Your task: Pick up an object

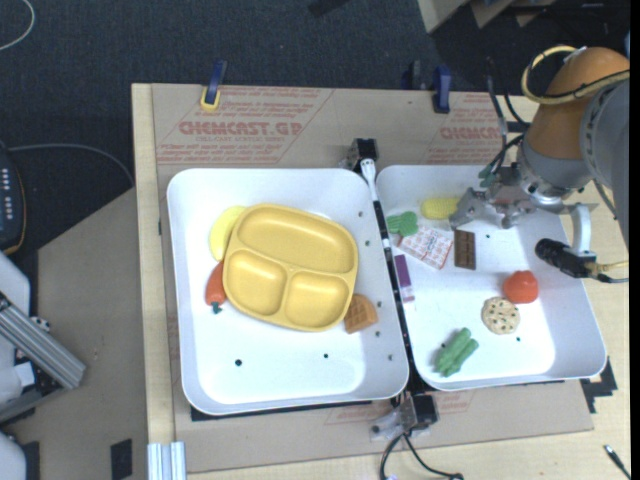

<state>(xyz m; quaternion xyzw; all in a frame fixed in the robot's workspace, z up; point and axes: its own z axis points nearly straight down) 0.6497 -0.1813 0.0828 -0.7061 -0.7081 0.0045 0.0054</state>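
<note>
**Gripper low over the back of the right bin, nothing seen held**

The gripper is seen low over the back of the right bin, below the orange-banded wrist of the arm. Metal parts spread left and right beneath the wrist, but whether the fingers are apart or together cannot be told from this slanted view. No object is seen between them, so nothing is recorded as held.

No target is named by the task; the nearest candidates are noted. The brown bar lies just in front of the gripper, toward the camera and slightly left. It is a small dark rectangle, flat on the bin floor, with its long axis running roughly front to back. The yellow piece lies just left of the gripper, a low rounded lump near the back wall. The pink-and-white packet lies beside the bar on its left, flat and tilted.

Judgement: the bar is the likeliest pick, since only a short shift toward the front is called for. A grasp across its short axis would be favoured; its low profile may let the fingers slide over it.

The red ball, cookie and green piece lie further forward, well apart from the gripper.
</note>
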